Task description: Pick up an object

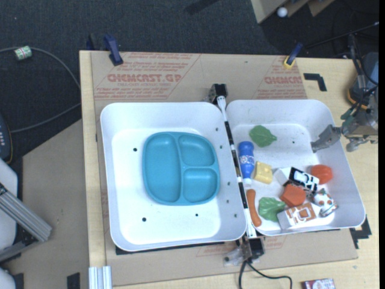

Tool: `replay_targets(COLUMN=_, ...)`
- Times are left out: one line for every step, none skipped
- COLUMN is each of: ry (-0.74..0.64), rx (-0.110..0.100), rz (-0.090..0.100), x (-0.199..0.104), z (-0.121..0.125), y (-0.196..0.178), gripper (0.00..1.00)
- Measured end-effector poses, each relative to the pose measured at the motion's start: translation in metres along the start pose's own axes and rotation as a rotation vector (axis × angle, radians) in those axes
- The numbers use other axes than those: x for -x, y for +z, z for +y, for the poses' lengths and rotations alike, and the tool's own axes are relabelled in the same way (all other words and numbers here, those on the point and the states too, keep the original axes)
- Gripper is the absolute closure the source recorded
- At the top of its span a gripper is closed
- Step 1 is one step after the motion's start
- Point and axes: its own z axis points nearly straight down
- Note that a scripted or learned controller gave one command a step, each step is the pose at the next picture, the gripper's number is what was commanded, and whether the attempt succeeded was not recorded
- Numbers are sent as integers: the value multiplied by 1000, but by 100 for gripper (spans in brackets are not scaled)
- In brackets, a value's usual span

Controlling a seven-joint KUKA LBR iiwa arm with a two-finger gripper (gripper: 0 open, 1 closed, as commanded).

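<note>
The gripper [328, 138] hangs at the right bin's [283, 110] far-right rim; I cannot tell how it's set. It holds nothing. The pile lies below and left of it: an orange ball [322, 173] nearest, a red block [293, 194] beyond, a green leaf [262, 135] straight left. With 1 lone target wanted, I'd go for the leaf, since it sits apart from clutter.

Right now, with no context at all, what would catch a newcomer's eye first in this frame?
Probably the turquoise divided tray, lying alone in the left bin. Next, the colourful clutter in the right bin: a green piece near the top, a blue bottle beside a yellow block, and orange and red items toward the lower right. The pincer sits at that bin's right rim.
</note>
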Motion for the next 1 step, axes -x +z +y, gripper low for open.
replay_targets(ry=-1, rx=0, rz=0, x=14, z=96, y=101, gripper=0)
